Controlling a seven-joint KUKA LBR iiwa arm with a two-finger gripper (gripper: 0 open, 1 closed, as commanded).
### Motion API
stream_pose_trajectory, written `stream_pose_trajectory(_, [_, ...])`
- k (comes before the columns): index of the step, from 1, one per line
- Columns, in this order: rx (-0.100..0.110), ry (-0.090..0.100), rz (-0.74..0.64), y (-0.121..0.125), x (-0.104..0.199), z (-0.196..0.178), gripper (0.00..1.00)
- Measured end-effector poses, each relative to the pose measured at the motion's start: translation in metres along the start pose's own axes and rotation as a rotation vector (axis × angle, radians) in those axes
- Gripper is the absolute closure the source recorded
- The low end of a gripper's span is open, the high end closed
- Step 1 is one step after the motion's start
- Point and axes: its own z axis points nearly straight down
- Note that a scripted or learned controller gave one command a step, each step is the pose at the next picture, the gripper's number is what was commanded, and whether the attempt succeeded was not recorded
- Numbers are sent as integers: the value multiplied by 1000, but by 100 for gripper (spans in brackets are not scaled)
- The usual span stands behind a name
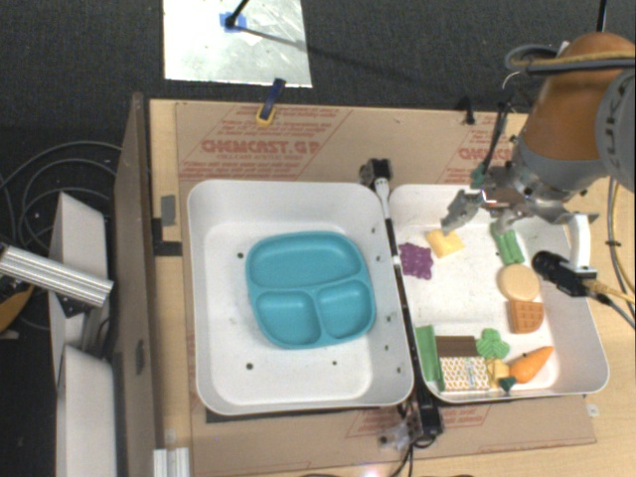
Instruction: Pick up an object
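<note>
Two white bins side by side on a brown board printed "CHEMCAST GP" [260, 148] in red, repeated in part toward the right. Left bin [224, 366] holds a teal divided plate [309, 287], three compartments. Right bin [586, 361] holds the toy food: purple grape cluster [415, 260] by the left wall, yellow cheese wedge [444, 242] just right of it, green cucumber-like piece [510, 246] further right, round tan bun [519, 283] with a waffle-textured piece [525, 316] just below it. Near edge: green strip [426, 351], brown bar [456, 346], small patterned box [463, 373] with unreadable print, broccoli [491, 344], orange carrot [530, 363].

Gripper [481, 210] hangs over the far part of the right bin, close above the cheese wedge and cucumber; cannot tell its finger state, nothing seen held. Black cylinder [556, 271] sticks out from the arm's side over the bin's right part.

Shiny foil sheet [237, 28] with blue tape lies far left, beyond the board.
</note>
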Motion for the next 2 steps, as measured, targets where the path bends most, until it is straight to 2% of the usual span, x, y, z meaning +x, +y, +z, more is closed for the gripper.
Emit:
stream_pose_trajectory(1, [-2,-3,5,31,-65,53,0])
stream_pose_trajectory(2, [-2,-3,5,49,-110,101,0])
